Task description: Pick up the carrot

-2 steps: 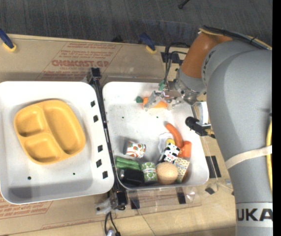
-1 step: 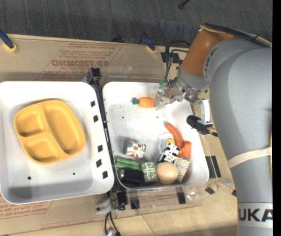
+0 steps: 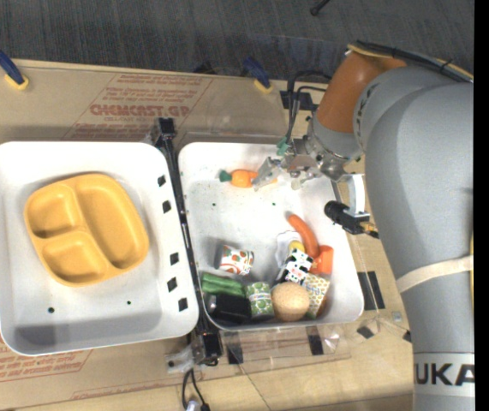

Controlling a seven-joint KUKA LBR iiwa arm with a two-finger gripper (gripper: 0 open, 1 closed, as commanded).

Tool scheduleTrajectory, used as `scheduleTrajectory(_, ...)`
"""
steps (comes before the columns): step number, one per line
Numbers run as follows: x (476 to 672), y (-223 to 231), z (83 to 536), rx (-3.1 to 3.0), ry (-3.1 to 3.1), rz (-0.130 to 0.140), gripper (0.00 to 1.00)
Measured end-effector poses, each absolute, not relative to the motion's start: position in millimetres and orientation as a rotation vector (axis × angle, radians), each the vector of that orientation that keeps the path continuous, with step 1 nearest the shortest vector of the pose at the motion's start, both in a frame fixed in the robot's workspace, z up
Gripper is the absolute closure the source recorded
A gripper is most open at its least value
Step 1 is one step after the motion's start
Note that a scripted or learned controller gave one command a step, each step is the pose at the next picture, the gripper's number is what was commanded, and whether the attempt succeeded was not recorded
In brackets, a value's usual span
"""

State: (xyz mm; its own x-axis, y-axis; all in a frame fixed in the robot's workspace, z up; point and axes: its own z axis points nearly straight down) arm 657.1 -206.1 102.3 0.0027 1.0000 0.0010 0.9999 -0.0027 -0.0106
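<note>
Toys (image 3: pixel 270 294) crowd below carrot (image 3: pixel 242 177), beside fingers (image 3: pixel 268 172).

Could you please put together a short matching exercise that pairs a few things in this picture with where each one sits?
Things:
1. carrot
2. yellow divided plate
3. claw
4. round tan ball

Places:
A. near edge of the right bin, among the piled toys
B. left bin
C. far end of the right bin, lying on the floor
D. just right of the carrot, at the far end of the right bin

Pairs: 1-C, 2-B, 3-D, 4-A
</note>
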Motion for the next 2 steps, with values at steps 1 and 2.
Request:
scheduleTrajectory(1,653.2,-200.9,95.3,-2.506,-1.867,0.023,0.00)
scheduleTrajectory(2,652.3,-201.4,93.8,-2.558,-1.785,0.027,0.00)
